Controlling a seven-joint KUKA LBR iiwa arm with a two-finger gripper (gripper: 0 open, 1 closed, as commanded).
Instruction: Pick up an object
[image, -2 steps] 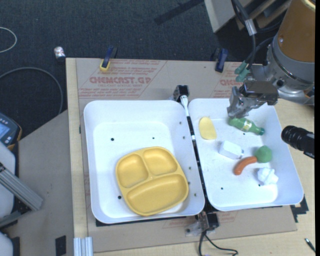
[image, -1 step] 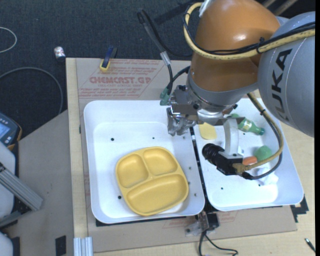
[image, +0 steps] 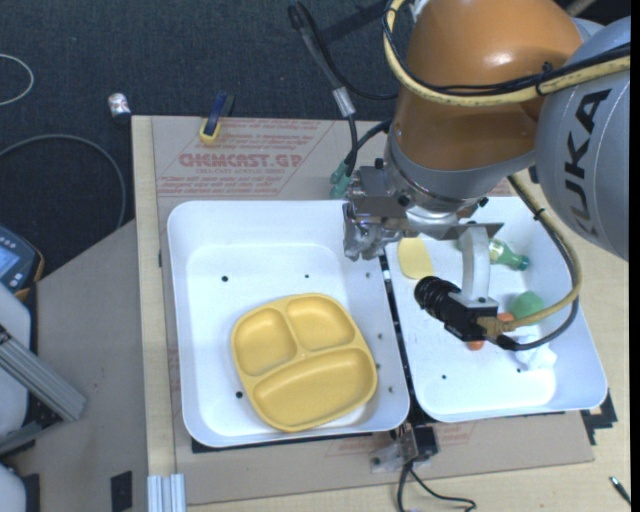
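Two shallow white plastic bins are set side by side on a brown cardboard sheet (image: 250, 160). The left bin (image: 200, 250) has its lower middle taken up by a yellow three-compartment plastic tray (image: 303, 360), which lies flat with its near corner close to the front rim; bare floor is left along the back and the left wall. The right bin (image: 480, 395) has bare floor along its front, while its back half is overhung by the grey and orange arm (image: 480, 90).

The two-finger gripper (image: 365, 235) is seen at the back of the ridge where the two bins meet, under the wrist. Whether its fingers are parted or closed cannot be told, and nothing can be seen held by it.

In the right bin a pale yellow flat piece (image: 415, 258) lies near the ridge, just beside the gripper. A green bottle-shaped object (image: 508, 258) and a green rounded object (image: 527, 303) lie toward the right wall. A black cable fitting (image: 447, 306) hangs over the bin's middle.
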